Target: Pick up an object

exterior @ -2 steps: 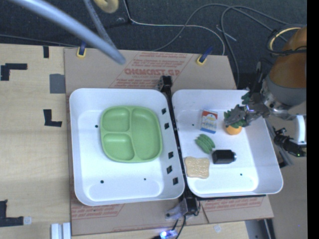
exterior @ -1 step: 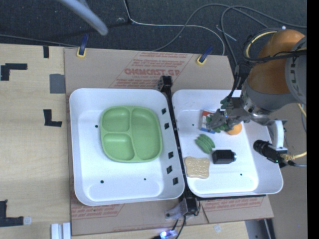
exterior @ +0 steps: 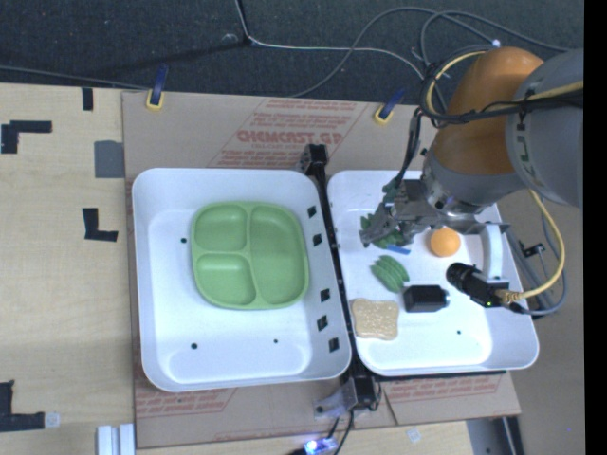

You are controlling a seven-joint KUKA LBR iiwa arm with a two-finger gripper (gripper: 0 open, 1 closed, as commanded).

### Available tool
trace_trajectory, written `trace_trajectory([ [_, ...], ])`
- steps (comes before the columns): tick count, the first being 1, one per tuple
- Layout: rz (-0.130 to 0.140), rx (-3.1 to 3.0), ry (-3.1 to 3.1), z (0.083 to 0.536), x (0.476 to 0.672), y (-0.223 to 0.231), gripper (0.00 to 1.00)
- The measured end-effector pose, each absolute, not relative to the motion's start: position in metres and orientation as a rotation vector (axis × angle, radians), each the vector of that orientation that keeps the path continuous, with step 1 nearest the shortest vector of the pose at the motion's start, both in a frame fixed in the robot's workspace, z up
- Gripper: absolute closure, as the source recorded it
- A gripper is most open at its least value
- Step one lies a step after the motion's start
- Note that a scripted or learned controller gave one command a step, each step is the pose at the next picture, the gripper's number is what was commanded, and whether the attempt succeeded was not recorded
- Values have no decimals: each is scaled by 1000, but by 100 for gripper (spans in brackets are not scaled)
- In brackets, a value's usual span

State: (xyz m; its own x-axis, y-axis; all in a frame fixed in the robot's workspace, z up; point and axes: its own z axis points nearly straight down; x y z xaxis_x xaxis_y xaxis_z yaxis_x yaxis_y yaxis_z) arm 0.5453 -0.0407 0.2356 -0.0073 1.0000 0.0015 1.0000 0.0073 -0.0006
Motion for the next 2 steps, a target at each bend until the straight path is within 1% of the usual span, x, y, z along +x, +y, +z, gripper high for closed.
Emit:
trace_trajectory([
  [1,2,-2213,-2225,231,536,4,100],
  [2,3,-2212,-2227,219,540,61,100],
])
